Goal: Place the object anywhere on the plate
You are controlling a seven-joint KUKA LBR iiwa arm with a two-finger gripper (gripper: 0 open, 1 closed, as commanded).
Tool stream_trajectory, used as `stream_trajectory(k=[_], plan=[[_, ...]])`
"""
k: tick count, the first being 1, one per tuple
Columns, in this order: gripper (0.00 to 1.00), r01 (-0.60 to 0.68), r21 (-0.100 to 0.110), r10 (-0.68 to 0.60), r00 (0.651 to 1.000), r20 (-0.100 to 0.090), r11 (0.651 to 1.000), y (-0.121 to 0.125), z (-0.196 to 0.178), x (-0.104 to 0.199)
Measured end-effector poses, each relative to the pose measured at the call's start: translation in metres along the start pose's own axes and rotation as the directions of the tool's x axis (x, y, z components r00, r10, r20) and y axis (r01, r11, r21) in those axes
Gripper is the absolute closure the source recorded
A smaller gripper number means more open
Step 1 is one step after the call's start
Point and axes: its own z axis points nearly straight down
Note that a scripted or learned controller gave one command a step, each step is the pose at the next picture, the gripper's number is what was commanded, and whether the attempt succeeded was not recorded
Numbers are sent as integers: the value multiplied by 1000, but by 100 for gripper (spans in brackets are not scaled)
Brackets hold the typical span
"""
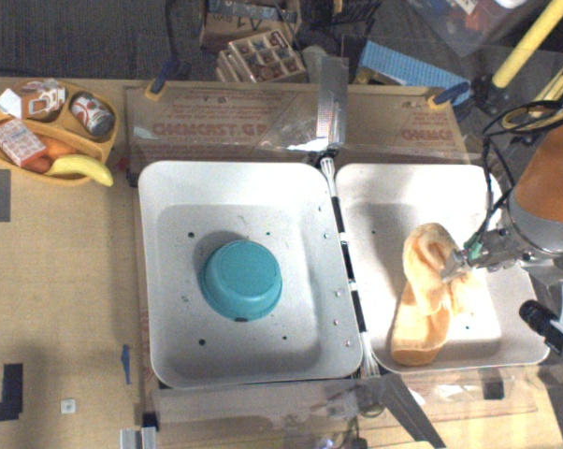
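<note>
1. Two shallow white bins side by side: left bin (169, 204), right bin (375, 195).
2. One teal round upside-down plate or bowl (242, 279) sits near the middle of the left bin.
3. One floppy orange-tan cloth-like object (426, 297) lies in the right bin, well apart from the teal plate.
4. One two-finger gripper (459, 262) is down over the cloth's upper right part, touching it; can't tell how far open it is or whether it has hold.
5. One yellow tray (10, 157) of toy food left of the left bin, one banana (83, 167) on it.
</note>
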Motion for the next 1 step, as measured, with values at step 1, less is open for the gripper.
stream_trajectory(k=[1], plan=[[100,-1,-1,1,1000,2,1000,0,-46,-1]])
